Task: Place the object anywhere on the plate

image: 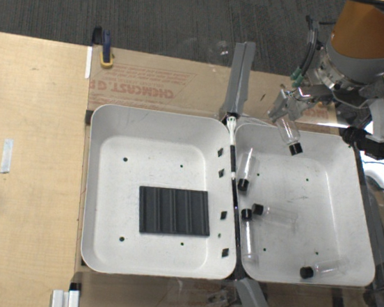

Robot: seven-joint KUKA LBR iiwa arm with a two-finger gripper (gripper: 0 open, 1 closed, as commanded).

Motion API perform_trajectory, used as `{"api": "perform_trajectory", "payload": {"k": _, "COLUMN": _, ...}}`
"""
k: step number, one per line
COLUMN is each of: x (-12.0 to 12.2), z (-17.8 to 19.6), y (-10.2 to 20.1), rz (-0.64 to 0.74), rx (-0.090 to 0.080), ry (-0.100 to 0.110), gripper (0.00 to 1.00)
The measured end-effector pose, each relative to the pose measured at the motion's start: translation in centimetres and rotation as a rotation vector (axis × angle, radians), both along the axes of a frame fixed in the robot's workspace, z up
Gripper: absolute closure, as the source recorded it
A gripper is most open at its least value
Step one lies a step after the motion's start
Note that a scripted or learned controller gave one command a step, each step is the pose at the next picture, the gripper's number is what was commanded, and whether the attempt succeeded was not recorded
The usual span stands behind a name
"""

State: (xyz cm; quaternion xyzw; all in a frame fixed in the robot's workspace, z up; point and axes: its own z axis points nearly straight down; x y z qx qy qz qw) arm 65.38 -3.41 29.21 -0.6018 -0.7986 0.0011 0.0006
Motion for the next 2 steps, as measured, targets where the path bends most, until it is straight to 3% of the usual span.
{"api": "perform_trajectory", "payload": {"k": 1, "x": 0.5, "z": -3.7, "y": 8.5, "rz": -0.109, "rx": -0.001, "ry": 0.001, "gripper": 1.0}}
{"api": "perform_trajectory", "payload": {"k": 2, "x": -8.1, "z": -3.0, "y": 11.0, "rz": 0.229, "rx": 0.001, "ry": -0.001, "gripper": 1.0}}
